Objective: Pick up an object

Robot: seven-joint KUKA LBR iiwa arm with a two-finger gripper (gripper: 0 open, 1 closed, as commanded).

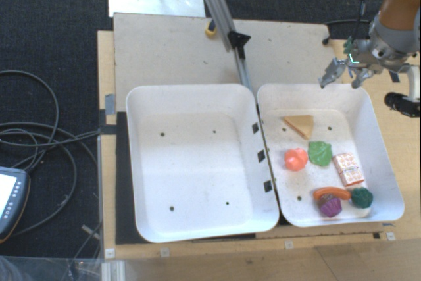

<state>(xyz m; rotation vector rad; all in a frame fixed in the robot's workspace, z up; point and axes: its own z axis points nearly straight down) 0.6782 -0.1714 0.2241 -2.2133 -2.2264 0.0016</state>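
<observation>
Camera view: arm (400, 10) cut off at right edge.

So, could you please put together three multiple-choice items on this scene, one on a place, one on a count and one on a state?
1. Where do the toy objects lie?
A. in the left bin
B. in the right bin
C. on the bench between the bins

2. How many objects are in that bin?
A. three
B. five
C. seven

3. What is the hand doing?
A. hanging above the right bin's far rim, holding nothing
B. gripping the orange ball
C. pressed against the floor of the left bin

Answers: B, as the tan wedge, orange ball and the rest all sit in the right bin; C, by counting them; A, as the hand hangs over that rim with nothing between its fingers.
</observation>
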